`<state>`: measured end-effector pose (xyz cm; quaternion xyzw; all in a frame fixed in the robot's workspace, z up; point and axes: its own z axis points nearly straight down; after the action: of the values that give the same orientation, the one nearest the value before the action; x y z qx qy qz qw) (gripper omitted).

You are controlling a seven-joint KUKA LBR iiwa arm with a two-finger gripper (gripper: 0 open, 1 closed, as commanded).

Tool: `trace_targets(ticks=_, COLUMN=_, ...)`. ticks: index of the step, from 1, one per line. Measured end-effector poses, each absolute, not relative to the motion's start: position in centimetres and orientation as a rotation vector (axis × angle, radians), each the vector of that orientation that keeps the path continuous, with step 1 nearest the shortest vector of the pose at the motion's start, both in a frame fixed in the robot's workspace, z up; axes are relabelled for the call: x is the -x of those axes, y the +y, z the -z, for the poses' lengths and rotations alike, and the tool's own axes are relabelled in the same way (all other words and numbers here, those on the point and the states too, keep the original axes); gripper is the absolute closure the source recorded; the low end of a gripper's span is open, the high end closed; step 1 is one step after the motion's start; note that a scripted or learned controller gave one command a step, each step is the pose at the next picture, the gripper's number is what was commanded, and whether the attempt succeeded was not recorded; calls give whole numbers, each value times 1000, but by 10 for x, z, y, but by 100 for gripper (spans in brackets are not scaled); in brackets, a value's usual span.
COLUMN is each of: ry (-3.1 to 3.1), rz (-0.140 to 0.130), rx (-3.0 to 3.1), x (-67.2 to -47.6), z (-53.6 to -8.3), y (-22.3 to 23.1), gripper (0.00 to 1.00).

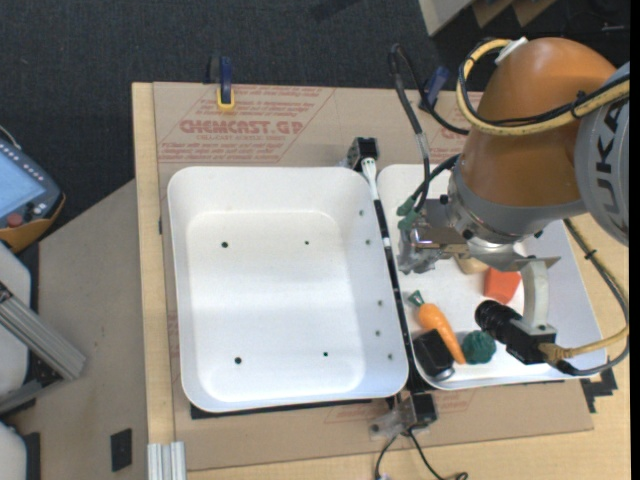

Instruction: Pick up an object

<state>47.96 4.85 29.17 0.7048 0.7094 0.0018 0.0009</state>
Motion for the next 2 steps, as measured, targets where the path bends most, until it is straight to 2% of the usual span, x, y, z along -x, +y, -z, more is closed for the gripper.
trace_targets(ticks=1, ry=2227, rz=-2, rx=-2215, x=-479, z=-284, y=105, gripper=100)
trace_targets(ticks=2, ry=2227, rz=-6, rx=-2214, x=-493, z=-302, y=160, gripper=100)
